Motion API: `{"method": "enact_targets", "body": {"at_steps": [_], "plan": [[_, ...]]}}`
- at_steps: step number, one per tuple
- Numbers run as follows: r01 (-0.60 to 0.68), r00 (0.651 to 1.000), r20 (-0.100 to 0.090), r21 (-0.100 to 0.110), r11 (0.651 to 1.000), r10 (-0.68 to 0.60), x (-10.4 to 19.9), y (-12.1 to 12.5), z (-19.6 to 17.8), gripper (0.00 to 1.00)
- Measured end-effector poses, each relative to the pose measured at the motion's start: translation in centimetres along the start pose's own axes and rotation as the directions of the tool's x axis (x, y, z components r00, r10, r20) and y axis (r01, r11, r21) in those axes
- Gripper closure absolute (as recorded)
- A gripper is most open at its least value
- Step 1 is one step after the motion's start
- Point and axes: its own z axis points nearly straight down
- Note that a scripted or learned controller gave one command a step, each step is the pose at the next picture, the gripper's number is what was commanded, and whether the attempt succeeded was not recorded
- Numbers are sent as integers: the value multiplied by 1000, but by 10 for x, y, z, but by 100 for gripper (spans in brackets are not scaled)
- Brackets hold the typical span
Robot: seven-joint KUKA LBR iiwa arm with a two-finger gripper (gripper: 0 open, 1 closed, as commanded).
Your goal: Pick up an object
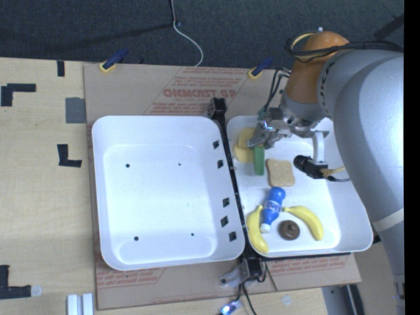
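My gripper (264,136) is low over the far left part of the right bin (351,205). Directly under it is a narrow green object (259,161), whose top end reaches up to the gripper. A pale yellow wedge (243,147) lies just to the left of both. Nearby are a slice of toast (281,172), a blue bottle with a white cap (272,208), a yellow banana (309,219), a second yellow curved piece (255,232) and a brown doughnut (289,229).
The left bin (108,176) stands beside the right one, and their rims meet along a line of black clips (226,182). The arm's grey body (367,123) overhangs the right bin's right side. Both bins rest on a cardboard sheet (190,90).
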Motion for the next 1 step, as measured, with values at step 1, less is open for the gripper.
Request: {"method": "enact_targets", "body": {"at_steps": [1], "plan": [[-2, 1000, -2, 2, 1000, 2, 6, -1, -39, 100]]}}
